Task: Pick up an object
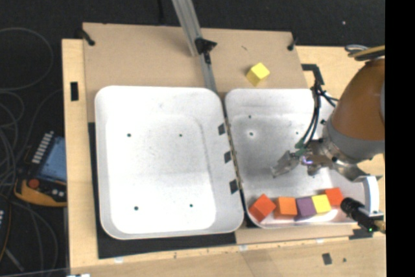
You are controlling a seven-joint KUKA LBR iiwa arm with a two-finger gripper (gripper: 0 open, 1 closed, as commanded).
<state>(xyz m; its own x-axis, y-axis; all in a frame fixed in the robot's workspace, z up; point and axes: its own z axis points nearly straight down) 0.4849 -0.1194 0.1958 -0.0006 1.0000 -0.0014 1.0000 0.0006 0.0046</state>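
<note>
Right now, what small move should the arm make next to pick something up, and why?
Probably shift the pincer toward the near wall and down onto the purple block. The pincer hangs over bare floor of the right bin, while the blocks line that near wall.

No readable text, label, brand or number appears anywhere on the bench [162,55], its bins or the blocks.
</note>
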